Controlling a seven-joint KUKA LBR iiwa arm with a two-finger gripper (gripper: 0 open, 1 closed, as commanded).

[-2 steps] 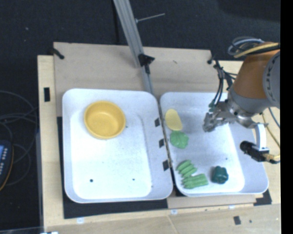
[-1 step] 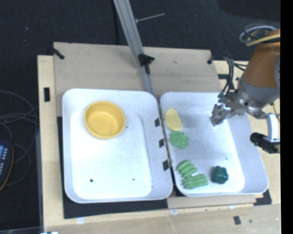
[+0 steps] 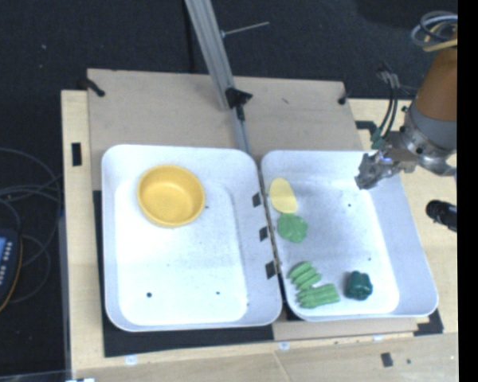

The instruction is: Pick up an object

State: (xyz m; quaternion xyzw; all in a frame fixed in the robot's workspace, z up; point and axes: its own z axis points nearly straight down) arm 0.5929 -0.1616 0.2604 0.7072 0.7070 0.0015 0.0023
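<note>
Two shallow white bins sit side by side on the bench. The left bin [image 3: 127, 293] holds a yellow bowl [image 3: 171, 195], upright, near its upper left corner. The right bin [image 3: 406, 269] holds the small items: a pale yellow piece [image 3: 283, 196] close to the divider between the bins, a light green lump [image 3: 292, 228] just below it, two ribbed green pieces [image 3: 311, 285] lying near each other toward the lower edge, and a dark green pepper-like object [image 3: 358, 285] just to their right. The arm enters from the right, its orange band above the wrist, and the gripper [image 3: 368, 173] hangs over the upper right part of the right bin, well apart from every item there. Nothing shows between its fingers; the tip is small and blurred, so whether it stands wide or narrow cannot be told
</note>
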